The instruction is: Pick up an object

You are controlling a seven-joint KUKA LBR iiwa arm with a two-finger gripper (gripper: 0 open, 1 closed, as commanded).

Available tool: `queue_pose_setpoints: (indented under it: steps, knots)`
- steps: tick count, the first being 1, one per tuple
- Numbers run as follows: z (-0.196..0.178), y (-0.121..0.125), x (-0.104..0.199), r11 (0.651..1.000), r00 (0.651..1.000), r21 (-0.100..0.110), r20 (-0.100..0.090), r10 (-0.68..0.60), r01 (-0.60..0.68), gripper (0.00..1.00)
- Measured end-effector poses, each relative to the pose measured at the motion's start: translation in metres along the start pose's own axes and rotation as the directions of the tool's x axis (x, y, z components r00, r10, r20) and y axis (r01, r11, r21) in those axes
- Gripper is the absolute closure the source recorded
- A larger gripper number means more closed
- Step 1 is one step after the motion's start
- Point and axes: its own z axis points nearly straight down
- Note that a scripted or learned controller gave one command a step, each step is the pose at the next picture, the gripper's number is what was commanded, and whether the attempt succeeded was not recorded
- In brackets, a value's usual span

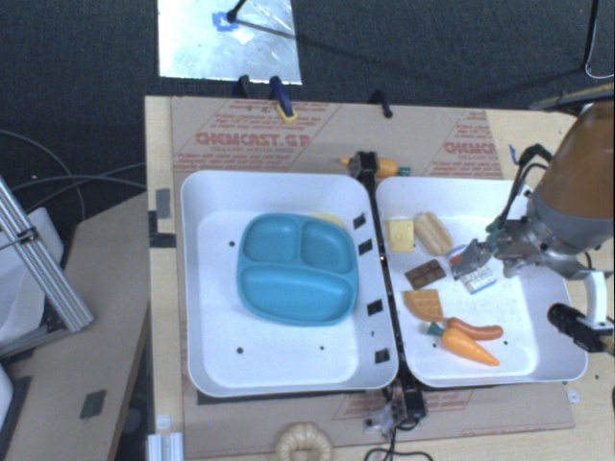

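Observation:
My gripper [474, 265] hangs low over the middle of the right bin [538, 353], with the arm coming in from the right. Around it lie toy foods: a yellow cheese block [400, 234], a tan bread roll [432, 232], a brown chocolate piece [424, 274], an orange cracker [423, 303], and a carrot [467, 348] with a red sausage [478, 330] near the front. The gripper sits just right of the chocolate piece. A small pale, blue-speckled thing shows right at its tip.
A blue divided plate [296, 267] fills the middle of the left bin [211, 257]; something yellow peeks out behind the plate's far edge. A black hinge strip [377, 277] runs between the bins. Cardboard lies beneath both bins.

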Motion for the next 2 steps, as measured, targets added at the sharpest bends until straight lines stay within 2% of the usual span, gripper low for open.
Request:
queue_pose_setpoints:
  steps: [1, 2]
  knots:
    - [-0.006, 0.003, 0.0, 1.0, 1.0, -0.011, 0.002, -0.003, 0.003, 0.0]
    - [0.038, 0.007, -0.004, 1.0, 1.0, -0.008, 0.001, 0.0, 0.0, 0.0]
